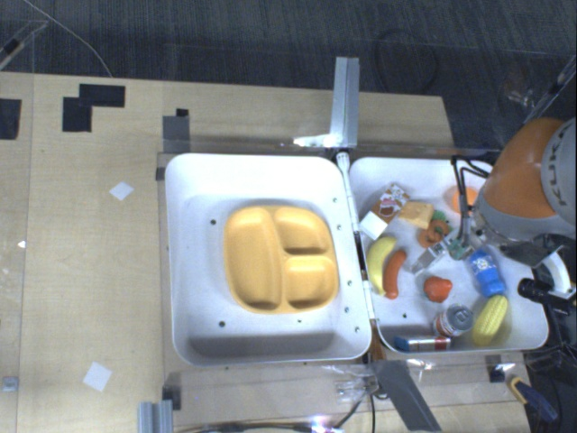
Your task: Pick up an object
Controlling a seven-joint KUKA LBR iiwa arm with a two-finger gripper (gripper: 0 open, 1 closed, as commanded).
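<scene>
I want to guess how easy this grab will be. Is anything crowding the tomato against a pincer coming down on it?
Nothing lies on the tomato. The hot dog lies to its left and the can below, both apart from it. The pincer hangs above the right bin.

Left bin [185,242] has a yellow divided tray [278,258] sitting in the middle. Right bin [534,332] is packed with toy food: banana [379,255], hot dog [395,273], tomato [437,288], corn [489,319], can [453,319]. The gripper [458,242] hangs over that pile.
</scene>
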